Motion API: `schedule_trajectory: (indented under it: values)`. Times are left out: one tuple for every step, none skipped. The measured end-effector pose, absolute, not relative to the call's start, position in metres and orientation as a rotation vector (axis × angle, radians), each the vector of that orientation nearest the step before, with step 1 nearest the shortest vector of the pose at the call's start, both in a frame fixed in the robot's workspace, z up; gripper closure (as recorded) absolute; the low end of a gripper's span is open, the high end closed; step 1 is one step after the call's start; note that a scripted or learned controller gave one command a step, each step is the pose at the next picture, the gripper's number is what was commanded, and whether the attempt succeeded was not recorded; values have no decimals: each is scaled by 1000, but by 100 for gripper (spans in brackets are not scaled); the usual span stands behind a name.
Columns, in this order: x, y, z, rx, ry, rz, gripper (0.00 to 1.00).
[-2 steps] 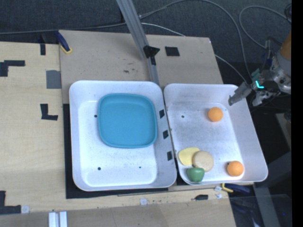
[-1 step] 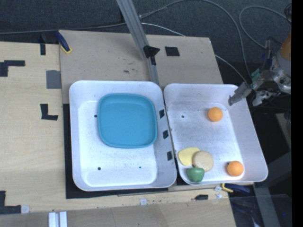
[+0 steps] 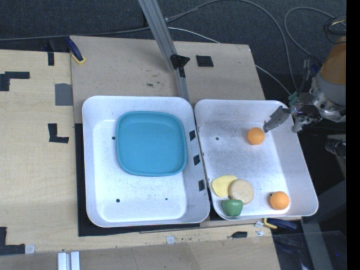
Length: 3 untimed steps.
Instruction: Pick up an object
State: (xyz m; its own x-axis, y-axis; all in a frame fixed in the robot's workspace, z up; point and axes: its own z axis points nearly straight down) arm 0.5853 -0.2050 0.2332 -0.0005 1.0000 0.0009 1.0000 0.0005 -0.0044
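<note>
The right bin (image 3: 242, 117) holds several small objects. An orange ball (image 3: 255, 136) lies near its upper right. A second orange ball (image 3: 279, 200) sits in the front right corner. A yellow piece (image 3: 222, 184), a tan round piece (image 3: 242, 190) and a green piece (image 3: 232, 208) cluster at the front left. My gripper (image 3: 280, 128) hovers over the bin's right edge, just right of the upper orange ball and apart from it. It is open with nothing between its fingers; the left finger (image 3: 275, 118) points down toward that ball.
The left bin (image 3: 101, 167) carries a blue square plate (image 3: 151, 143). A grey metal strut (image 3: 163, 35) slants down to the gap between the bins. Cables loop across the dark floor at the upper right.
</note>
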Motion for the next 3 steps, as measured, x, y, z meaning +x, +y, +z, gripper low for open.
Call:
schedule_trajectory:
  values:
    - [594, -206, 178, -2217, -2219, 5, 0]
    - [595, -205, 136, -2218, -2220, 4, 0]
    - [596, -205, 148, -2220, -2223, 1, 100]
